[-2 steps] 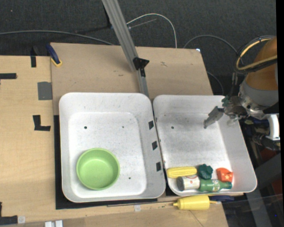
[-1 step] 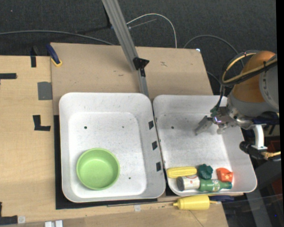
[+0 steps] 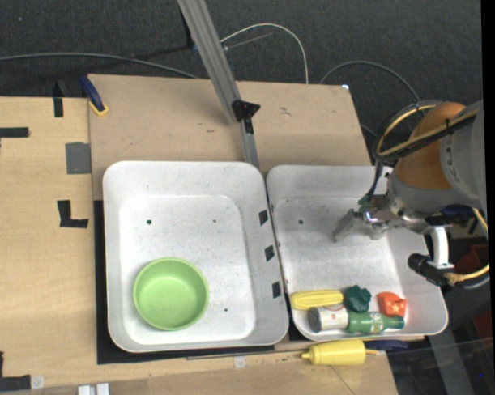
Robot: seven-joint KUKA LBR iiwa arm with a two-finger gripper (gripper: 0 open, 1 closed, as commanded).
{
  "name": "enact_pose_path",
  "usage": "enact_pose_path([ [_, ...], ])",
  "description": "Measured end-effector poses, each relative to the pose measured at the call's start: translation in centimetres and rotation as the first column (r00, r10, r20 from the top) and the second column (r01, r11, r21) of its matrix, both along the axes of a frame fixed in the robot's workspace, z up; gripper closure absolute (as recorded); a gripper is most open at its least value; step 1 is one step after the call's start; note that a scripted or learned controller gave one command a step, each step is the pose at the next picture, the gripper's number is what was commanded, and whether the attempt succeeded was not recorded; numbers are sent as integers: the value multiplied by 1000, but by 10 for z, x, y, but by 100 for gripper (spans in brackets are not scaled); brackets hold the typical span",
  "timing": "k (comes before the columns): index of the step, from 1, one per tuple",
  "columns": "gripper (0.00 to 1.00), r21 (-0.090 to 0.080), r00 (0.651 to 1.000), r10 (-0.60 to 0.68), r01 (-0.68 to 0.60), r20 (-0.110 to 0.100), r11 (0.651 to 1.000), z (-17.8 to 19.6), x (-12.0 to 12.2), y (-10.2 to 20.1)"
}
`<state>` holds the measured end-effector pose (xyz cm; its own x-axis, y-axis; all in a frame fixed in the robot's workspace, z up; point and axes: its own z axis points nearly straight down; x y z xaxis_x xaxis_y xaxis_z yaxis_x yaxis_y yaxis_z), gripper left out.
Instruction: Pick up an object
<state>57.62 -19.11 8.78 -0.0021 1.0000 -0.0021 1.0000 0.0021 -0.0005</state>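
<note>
Right bin (image 3: 312, 194): claw (image 3: 358, 225) open, low over bare floor, holding nothing.

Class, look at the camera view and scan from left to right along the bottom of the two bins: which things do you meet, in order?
Green bowl → yellow corn cob → dark green toy → orange-red object.

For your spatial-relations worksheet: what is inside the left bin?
The left bin holds one green bowl in its near-left corner. The bowl looks empty, and whatever lies beneath it is covered.
</note>
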Motion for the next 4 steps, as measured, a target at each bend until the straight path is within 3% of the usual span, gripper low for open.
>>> enact_pose_path([
  [1, 100, 1, 1000, 1, -1, 0, 1000, 11, 0, 1],
  [4, 100, 1, 1000, 0, 0, 4, 1000, 160, 8, -3],
])
